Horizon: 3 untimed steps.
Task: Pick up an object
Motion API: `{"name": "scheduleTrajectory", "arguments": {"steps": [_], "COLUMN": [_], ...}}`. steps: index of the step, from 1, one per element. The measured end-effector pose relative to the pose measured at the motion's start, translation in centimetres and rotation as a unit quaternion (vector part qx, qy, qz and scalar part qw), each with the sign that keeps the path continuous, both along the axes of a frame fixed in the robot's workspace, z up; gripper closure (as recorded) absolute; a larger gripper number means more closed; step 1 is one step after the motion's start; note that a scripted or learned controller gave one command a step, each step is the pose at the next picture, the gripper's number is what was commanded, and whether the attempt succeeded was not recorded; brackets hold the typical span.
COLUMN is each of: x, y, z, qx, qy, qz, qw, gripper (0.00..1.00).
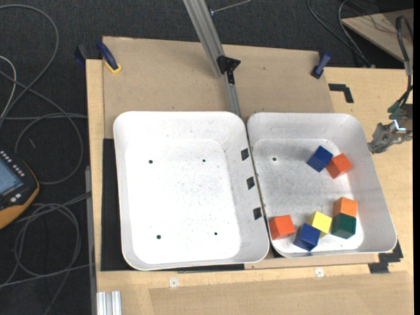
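The right bin (295,119) holds several small cubes. A blue cube (320,158) and an orange cube (338,166) touch each other near its far right. Along the near edge lie an orange cube (282,226), a blue cube (306,236), a yellow cube (321,222), a green cube (343,226) and another orange cube (345,207) on top of the green one's far side. My gripper (386,136) is a small grey metal shape at the view's right edge, just outside the right bin's rim and apart from every cube.
The left bin (177,119) stands beside the right one. A slanted metal rail (209,31) runs from the top down to the gap between the bins. Blue clamps (108,58) sit at the board's far corners. Cables and a handheld pendant (13,182) lie on the floor at left.
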<state>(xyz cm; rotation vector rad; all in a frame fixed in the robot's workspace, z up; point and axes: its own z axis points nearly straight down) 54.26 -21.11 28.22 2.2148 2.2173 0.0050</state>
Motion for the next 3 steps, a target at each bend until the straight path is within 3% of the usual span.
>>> {"name": "scheduleTrajectory", "arguments": {"steps": [3], "x": [-0.4], "y": [15.1], "z": [-1.3], "qx": [0.0031], "qy": [0.004], "qz": [0.003], "qw": [1.0], "gripper": [1.0]}}
